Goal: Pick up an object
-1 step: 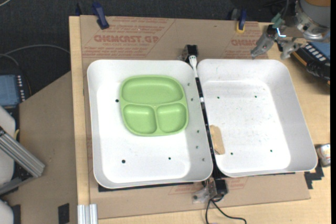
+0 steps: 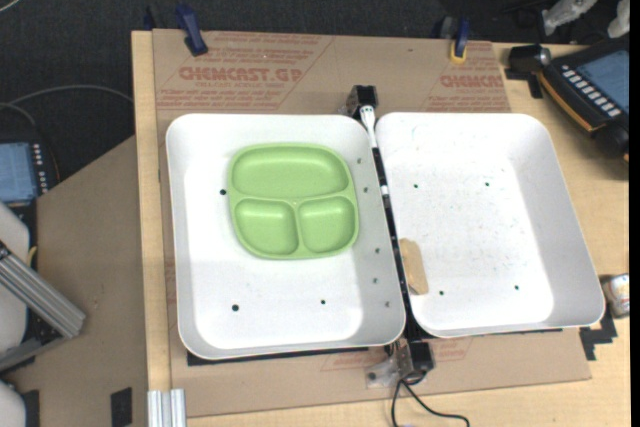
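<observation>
Object: a green divided plate (image 2: 293, 200) is seen lying flat in the left bin (image 2: 200, 305), towards its upper middle, well apart from the bin walls.
Look: pale green moulded plastic with rounded corners; one wide compartment at the far side, two smaller ones at the near side.
Long axis: it is judged to run roughly left to right across the view, parallel to the bin's far wall.
Relation to the arm: since the arm enters from the right, the plate is judged to lie across the right bin (image 2: 540, 215) and over the divider between the bins.
Gripper: its opening and any load cannot be told.
Surroundings: both bins are borne by a cardboard-covered bench (image 2: 300, 70).
</observation>
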You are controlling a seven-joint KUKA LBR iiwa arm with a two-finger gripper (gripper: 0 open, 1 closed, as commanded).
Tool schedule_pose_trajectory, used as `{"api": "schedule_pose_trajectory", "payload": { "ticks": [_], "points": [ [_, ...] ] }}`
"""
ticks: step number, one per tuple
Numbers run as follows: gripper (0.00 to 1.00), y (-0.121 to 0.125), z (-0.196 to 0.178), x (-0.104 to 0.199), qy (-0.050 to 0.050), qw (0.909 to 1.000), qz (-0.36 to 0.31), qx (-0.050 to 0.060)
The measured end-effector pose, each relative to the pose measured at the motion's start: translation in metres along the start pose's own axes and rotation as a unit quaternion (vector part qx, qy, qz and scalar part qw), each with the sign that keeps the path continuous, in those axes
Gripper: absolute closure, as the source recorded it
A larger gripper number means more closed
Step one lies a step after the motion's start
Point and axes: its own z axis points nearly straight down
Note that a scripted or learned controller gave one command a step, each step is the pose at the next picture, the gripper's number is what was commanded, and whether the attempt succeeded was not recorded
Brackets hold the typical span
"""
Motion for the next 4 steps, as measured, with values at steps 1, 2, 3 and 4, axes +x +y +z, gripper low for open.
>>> {"api": "schedule_pose_trajectory", "payload": {
  "ticks": [1,2,3,4],
  "points": [
    [0.00,-0.063,-0.068,-0.006,0.001,1.0000,0.003,0.006],
    [0.00,-0.146,-0.066,0.112,0.004,0.9999,-0.005,0.012],
    [0.00,-0.146,0.058,0.186,0.003,0.9998,-0.003,0.018],
    [1.00,-0.144,0.040,0.181,0.003,1.0000,0.001,0.009]
  ]
}}
